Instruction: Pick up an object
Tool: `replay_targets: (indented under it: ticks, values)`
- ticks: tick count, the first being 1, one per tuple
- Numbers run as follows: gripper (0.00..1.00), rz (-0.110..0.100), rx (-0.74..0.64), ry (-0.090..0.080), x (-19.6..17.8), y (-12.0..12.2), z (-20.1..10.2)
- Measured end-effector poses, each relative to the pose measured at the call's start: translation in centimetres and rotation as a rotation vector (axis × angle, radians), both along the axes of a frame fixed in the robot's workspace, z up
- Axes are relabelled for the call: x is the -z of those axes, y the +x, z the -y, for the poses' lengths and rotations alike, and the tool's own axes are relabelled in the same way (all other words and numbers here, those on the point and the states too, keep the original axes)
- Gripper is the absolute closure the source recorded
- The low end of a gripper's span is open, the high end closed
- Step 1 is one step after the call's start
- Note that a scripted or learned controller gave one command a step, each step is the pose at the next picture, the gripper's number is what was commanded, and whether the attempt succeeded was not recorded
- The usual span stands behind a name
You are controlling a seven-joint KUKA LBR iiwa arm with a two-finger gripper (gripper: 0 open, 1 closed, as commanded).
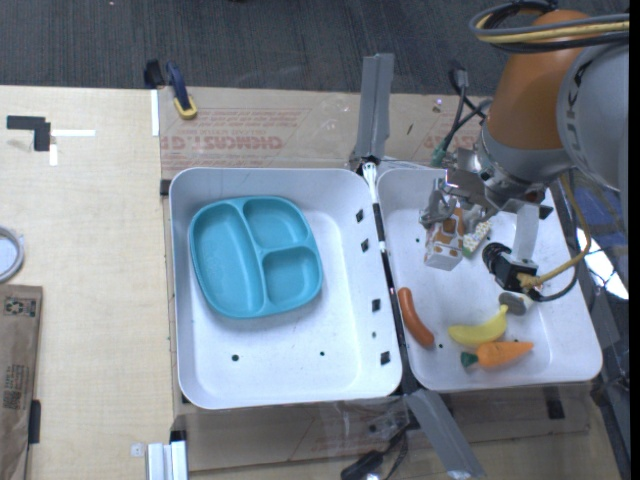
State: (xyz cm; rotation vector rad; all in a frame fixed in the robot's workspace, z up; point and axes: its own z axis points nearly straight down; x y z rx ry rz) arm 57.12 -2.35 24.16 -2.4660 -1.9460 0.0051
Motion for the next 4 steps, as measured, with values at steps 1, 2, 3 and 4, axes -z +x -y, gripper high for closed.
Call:
replay_targets:
  ticks: [1, 2, 3, 4]
  values:
    - [0.0, 0.0, 0.0, 0.0, 0.0, 0.0, 0.0]
    - [0.0, 0.0, -0.066, -0.001, -3.9, 4.6, 4.1]
    - [0.0, -0.001, -0.091, 0.001, 5.1, 2.9, 4.7]
    - [0.0, -0.001, -0.07, 0.001, 13.3, 4.4, 10.1]
